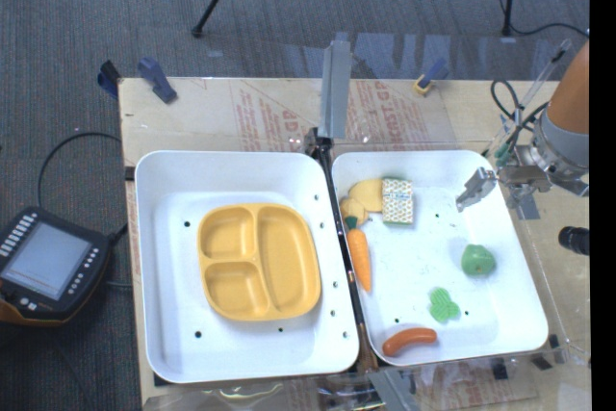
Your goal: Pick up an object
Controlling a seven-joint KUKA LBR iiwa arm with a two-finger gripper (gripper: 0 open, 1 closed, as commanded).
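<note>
On the bench (241, 115) two shallow white bins sit side by side. The left bin (164, 188) carries a yellow divided tray (260, 262), lying flat near its middle with three compartments showing.

The right bin (520, 303) holds the loose objects. In its far left corner a pale yellow piece (363, 197) lies touching a small patterned box (397, 201). Just below them an orange carrot (360, 259) runs along the bin's left wall, its green end toward the far side. A green rounded object (477, 260) rests near the right wall, about midway down. Toward the near edge lie a smaller green leafy piece (443, 305) and, nearer still, a reddish sausage (410, 340), lying crosswise.

The arm reaches in over the bench's right edge, and the pincer (486, 183) hangs above the far right part of the right bin, apart from every object there. One grey finger (474, 189) juts out leftward over the white floor; the second is hard to make out against the wrist hardware, so the pincer looks open, though the view is poor here. Nothing sits between the fingers. The green rounded object is the nearest item, lying below it toward the near edge, well apart.

A handheld control pendant (48, 263) rests on the floor off the bench's left edge.
</note>
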